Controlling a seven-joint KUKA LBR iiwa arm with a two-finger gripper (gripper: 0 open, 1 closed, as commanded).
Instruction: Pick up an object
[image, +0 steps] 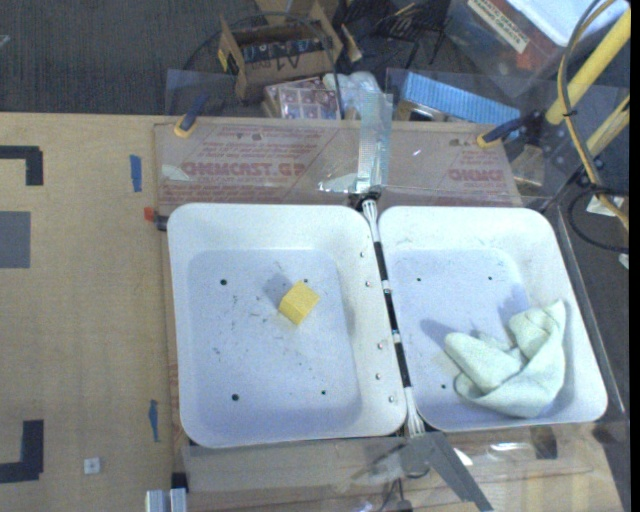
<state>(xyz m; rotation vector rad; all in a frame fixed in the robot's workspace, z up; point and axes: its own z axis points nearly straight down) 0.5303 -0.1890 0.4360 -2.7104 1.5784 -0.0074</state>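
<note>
Two candidates: block (298, 303) in left bin (190, 260), cloth (510, 365) in right bin (440, 235).
Take the block squarely, probably the easier grasp; tool state: cannot tell.

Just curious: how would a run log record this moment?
left bin: yellow block | right bin: white cloth | pick: not yet done

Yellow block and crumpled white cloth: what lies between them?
In the camera view, the bins' adjoining rims lie between the small yellow block and crumpled white cloth.
</note>
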